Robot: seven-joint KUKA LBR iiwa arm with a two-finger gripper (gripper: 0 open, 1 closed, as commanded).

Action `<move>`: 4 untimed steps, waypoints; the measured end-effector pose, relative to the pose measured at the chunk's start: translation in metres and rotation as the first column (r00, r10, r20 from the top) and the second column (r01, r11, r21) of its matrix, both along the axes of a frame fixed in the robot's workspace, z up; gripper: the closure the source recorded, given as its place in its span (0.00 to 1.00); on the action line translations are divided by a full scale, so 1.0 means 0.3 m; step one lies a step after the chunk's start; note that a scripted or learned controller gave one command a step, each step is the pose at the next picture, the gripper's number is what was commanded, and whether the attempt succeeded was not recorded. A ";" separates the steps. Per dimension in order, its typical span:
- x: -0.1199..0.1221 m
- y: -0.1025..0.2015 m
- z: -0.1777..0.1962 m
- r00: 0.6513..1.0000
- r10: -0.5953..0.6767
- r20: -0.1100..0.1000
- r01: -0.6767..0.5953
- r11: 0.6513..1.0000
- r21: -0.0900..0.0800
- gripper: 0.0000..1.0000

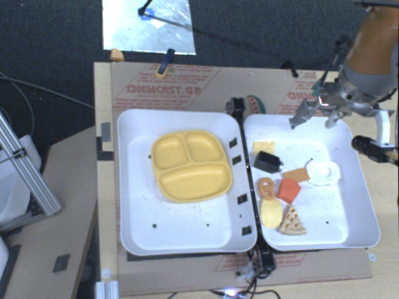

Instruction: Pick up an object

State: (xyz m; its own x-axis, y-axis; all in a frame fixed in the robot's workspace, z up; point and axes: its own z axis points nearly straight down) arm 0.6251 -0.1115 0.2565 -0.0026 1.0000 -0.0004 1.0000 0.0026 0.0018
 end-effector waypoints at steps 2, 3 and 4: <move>-0.429 0.099 -0.545 1.000 -0.002 -0.009 0.002 1.000 0.003 0.00; -0.456 0.326 -0.223 1.000 0.009 0.008 -0.009 1.000 0.004 0.00; -0.461 0.236 -0.228 1.000 -0.002 0.000 0.002 1.000 0.000 0.00</move>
